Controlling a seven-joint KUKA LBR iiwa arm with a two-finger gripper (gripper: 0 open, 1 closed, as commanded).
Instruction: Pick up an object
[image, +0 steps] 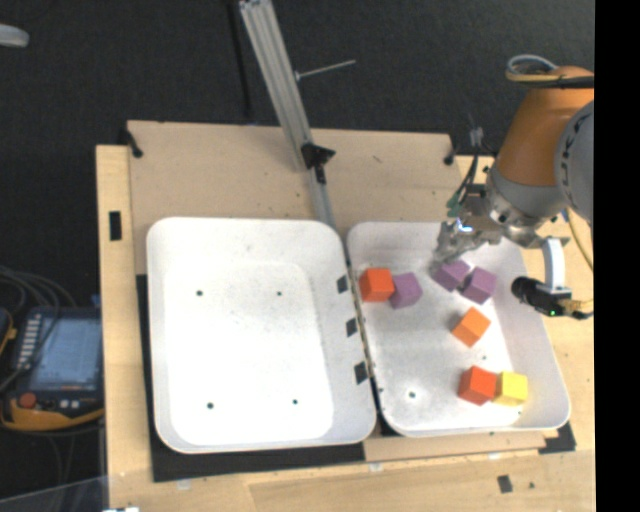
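Evidently the approach step is in hand: the arm (540, 140) leans in from the upper right of the frame, and its gripper (458, 236) hangs low over the upper part of the right bin (530, 395). Whether the gripper is released or clenched cannot be told from this slanted view; nothing is seen between its tips, so no block counts as held.

The likeliest target is a purple block (451, 273) lying directly below the gripper in the frame, so close that the two seem almost to touch. A second purple block (480, 285) sits just beside it to the lower right, touching or nearly so. A third purple block (406, 290) lies to the left, pressed against an orange block (377, 284) near the bin's left wall.

The next move seems to call for a short straight descent onto the near purple block, with care that its neighbour is not caught or pushed along.

Further down the frame lie another orange block (471, 326), a red block (479, 384) and a yellow block (513, 388), well apart from the gripper.
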